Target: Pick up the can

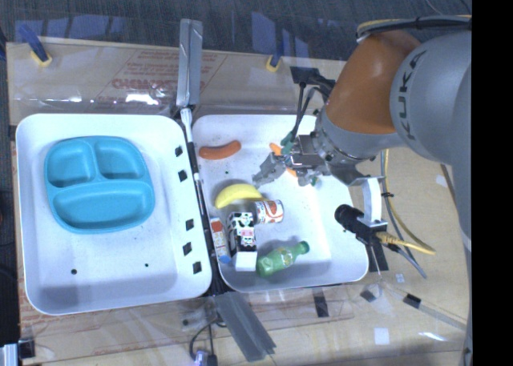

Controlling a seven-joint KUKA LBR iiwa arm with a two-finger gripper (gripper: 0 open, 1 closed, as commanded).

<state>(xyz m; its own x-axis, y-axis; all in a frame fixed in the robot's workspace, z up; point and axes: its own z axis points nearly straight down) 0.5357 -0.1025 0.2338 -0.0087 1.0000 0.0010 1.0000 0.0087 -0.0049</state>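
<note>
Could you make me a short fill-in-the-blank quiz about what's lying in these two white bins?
1. The blue divided tray lies in the ____ bin as the camera sees it.
2. The can lies right beside a yellow ____.
3. The bottle near the right bin's front edge is coloured ____.
4. The hot dog lies in the same bin as the can, nearer the ____ edge of the picture.

Missing words: left; banana; green; top
</note>
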